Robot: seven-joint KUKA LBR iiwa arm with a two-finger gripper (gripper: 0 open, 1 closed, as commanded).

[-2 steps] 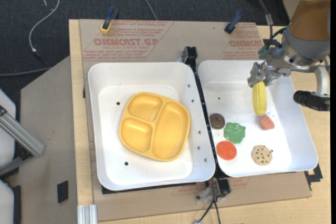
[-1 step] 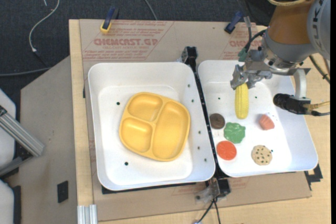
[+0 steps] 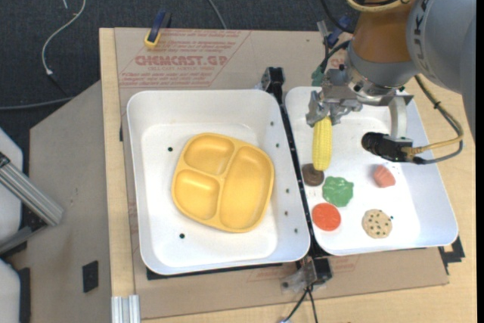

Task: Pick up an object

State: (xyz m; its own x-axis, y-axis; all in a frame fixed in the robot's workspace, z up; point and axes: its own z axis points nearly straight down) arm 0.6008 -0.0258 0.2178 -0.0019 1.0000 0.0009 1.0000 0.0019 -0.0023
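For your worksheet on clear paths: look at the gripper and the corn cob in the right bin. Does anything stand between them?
Nothing visible does. The gripper sits directly over the upper end of the corn cob in the right bin. The brown piece, green piece and cookie lie beyond the cob's lower end, out of the way.

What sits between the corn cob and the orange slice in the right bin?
In the camera view, a small brown piece and a green broccoli-like toy lie between corn cob and orange slice.

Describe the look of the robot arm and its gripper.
The arm is a thick, rounded grey body with dark lettering and a glossy orange band above the wrist. Yellow and black cables loop around the band. The gripper is a small grey metal assembly; a black cylindrical part juts out beside it.
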